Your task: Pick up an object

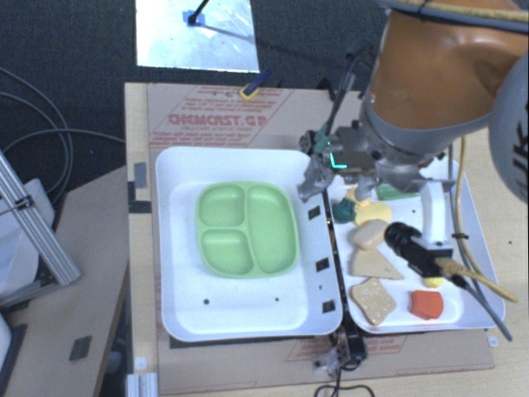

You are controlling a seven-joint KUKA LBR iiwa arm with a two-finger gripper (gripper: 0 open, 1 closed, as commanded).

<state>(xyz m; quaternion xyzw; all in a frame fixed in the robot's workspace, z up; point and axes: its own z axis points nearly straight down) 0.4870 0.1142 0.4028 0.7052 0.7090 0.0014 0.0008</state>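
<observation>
The right bin [475, 259] holds several toy foods: a tan bread slice [374, 300], a pale cheese wedge [376, 264], a beige oval piece [369, 235], a yellow piece [374, 213], a small teal piece [343, 213], an orange-red piece [426, 304] and a green flat piece [398, 193] partly hidden under the wrist. My gripper [312, 182] hangs over the divide between the two bins, at the top right corner of the left bin, just left of the teal piece. I see nothing held in it.
The left bin [178, 304] carries a green divided plate [246, 228]. The bulky orange and grey arm covers the back of the right bin. Cardboard lies under both bins, and a shiny sheet [197, 23] lies behind them.
</observation>
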